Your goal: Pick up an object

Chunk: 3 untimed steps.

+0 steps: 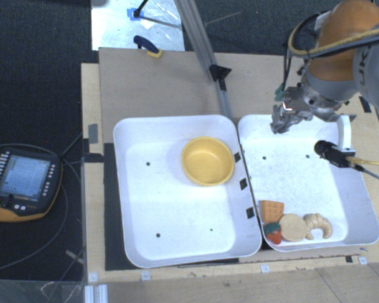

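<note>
The end effector [282,124] hangs over the right bin's [303,169] far-left corner; I cannot tell how it is set, and nothing shows in it. The toy foods, waffle [271,209], cookie [293,227] and croissant [319,225], cluster along the bin's near edge, well apart from it.

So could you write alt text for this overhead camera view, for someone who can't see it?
A grey robot arm reaches in from the right, its gripper above the far end of the right white bin, away from the toy foods in that bin's near corner: a waffle, a round biscuit and a croissant. The left bin holds a yellow bowl.
</note>
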Each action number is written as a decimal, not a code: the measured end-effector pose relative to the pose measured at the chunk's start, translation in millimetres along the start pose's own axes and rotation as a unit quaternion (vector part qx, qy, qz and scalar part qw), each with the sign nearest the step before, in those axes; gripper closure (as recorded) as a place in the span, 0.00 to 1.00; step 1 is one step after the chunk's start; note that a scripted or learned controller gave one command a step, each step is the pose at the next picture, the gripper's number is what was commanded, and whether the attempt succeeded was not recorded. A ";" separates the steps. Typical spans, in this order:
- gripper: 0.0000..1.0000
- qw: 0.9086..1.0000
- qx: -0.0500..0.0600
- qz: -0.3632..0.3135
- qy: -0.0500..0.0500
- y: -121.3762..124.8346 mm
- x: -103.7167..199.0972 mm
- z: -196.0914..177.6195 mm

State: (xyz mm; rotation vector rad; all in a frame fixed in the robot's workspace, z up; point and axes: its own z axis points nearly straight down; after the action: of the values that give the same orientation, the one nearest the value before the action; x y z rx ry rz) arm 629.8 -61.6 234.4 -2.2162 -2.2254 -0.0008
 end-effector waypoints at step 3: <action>1.00 1.000 -0.001 -0.001 0.000 -51.2 146.0 -2.0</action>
State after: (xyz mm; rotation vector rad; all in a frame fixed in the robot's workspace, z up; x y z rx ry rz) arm 578.0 84.2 236.6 -2.2156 -2.2272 -0.0038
